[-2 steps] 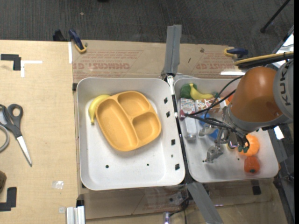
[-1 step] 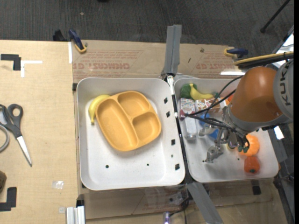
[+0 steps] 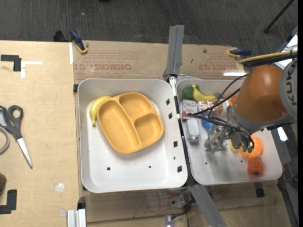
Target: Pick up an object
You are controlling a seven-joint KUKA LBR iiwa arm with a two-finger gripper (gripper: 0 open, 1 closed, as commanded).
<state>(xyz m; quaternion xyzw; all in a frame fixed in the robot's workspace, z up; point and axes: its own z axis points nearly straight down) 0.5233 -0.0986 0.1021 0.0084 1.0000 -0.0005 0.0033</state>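
Nearest the camera, at the front of the right bin (image 3: pixel 208 176), a small red-orange fruit like a strawberry (image 3: pixel 254 167) lies on the white floor, with an orange fruit (image 3: pixel 253 147) just behind it. The gripper (image 3: pixel 218 142) is low inside this bin, left of the orange fruit, over the bin floor; whether it is spread or pressed together cannot be told, and nothing is seen pinched in it. The arm (image 3: pixel 259 98), with its orange band, comes in from the right above it. Just left of the gripper lies a small clear bottle (image 3: pixel 192 130). Farther back in the same bin are a small packet with red print (image 3: pixel 190 106), a banana (image 3: pixel 204 95) and a green item (image 3: pixel 188 91) beside it. The left bin (image 3: pixel 128 174) carries a yellow divided plate (image 3: pixel 129 122), and a second banana (image 3: pixel 97 107) touches its far-left rim. On the table (image 3: pixel 38 174) to the left lies a pair of scissors (image 3: pixel 17 131).
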